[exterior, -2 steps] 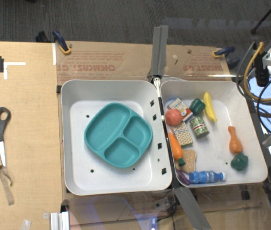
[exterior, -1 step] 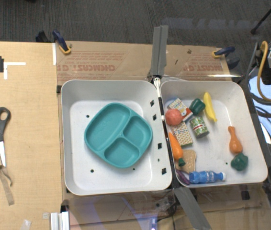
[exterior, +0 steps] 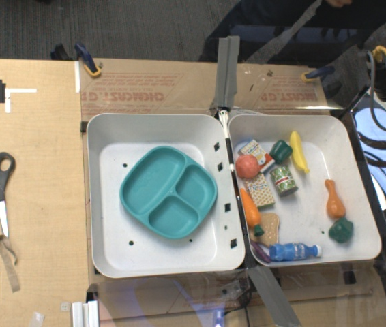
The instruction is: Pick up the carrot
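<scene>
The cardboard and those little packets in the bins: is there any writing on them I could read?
Cardboard behind the bins: red print, seen upside down and mirrored, too faint to read with confidence.
Can: label too small.
Bottle: label blurred.
Box: print too small.

Bright, even overhead light — soft shadows inside the bins, mild glare bottom centre, focus slightly soft.

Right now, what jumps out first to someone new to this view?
The teal plate, alone in the left bin, draws the eye first. Next is the clutter in the right bin: the carrot against its left wall, a banana near the top, a water bottle at the bottom.
</scene>
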Controlling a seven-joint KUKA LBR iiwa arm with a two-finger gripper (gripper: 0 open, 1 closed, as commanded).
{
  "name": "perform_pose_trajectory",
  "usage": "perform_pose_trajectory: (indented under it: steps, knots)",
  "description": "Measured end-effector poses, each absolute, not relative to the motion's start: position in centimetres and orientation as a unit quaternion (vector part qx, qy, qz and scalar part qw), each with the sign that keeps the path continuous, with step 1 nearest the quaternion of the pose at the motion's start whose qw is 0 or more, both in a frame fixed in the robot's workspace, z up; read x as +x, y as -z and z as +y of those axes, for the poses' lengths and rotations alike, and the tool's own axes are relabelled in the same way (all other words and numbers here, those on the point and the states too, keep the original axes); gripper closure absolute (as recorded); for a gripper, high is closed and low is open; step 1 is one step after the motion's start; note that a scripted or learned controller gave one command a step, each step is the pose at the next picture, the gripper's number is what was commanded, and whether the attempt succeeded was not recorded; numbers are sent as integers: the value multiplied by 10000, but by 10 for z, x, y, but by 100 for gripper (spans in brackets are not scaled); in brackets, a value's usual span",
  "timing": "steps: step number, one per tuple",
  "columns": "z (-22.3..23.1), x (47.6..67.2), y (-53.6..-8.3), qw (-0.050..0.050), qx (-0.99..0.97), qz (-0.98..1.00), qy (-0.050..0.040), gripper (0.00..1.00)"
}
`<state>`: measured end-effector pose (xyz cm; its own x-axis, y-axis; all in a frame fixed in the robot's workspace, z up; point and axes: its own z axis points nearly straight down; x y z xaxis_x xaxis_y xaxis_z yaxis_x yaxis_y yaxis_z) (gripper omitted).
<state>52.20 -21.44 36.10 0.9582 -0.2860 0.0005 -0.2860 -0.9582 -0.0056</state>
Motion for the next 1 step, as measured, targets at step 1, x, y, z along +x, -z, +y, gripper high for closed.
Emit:
perform_pose_trajectory:
  steps: [1]
  knots:
    - [-220, 561, -363, 31, -9950, 996, 17, 100]
